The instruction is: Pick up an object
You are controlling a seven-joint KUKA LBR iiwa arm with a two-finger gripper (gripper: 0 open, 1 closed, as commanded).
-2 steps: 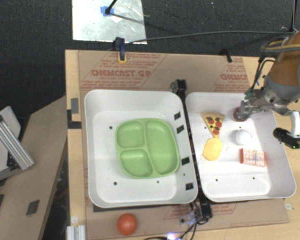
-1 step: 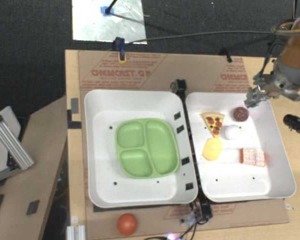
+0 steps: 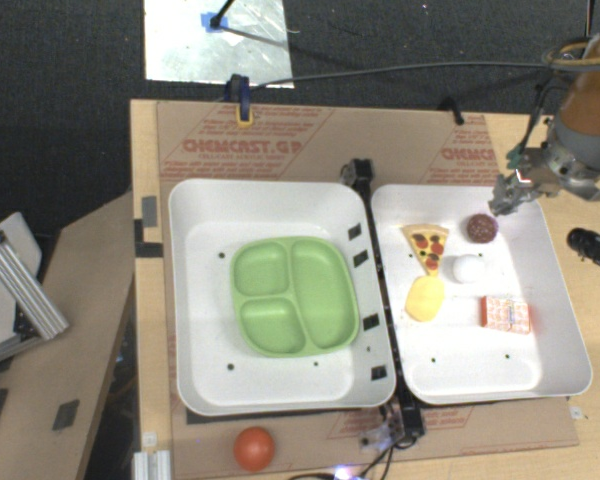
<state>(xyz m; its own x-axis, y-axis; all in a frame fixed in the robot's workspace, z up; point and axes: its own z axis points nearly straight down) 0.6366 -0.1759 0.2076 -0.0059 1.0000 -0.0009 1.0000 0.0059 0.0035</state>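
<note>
the bench [image 3: 310, 133] is a tan board with red print, and it carries two shallow white bins side by side. the left bin [image 3: 195, 288] holds a green divided tray [image 3: 294, 296] with three compartments, sitting near the bin's middle. the right bin [image 3: 540, 353] holds five small things. a pink patterned packet [image 3: 505, 314] lies toward the right side. a yellow lemon-like piece [image 3: 425, 298] sits near the left wall, just below a toy pizza slice [image 3: 426, 244] whose tip points down toward it. a white ball [image 3: 468, 268] rests between the pizza slice and the packet, and a dark red round piece [image 3: 482, 228] lies just above the ball, near the bin's far edge. the arm comes in from the upper right, and its gripper [image 3: 508, 198] hangs over the far right corner of the right bin, just above the dark red piece; whether it is spread or closed cannot be told, and nothing is seen in it. an orange ball [image 3: 254, 447] sits on the bench in front of the left bin.
</note>
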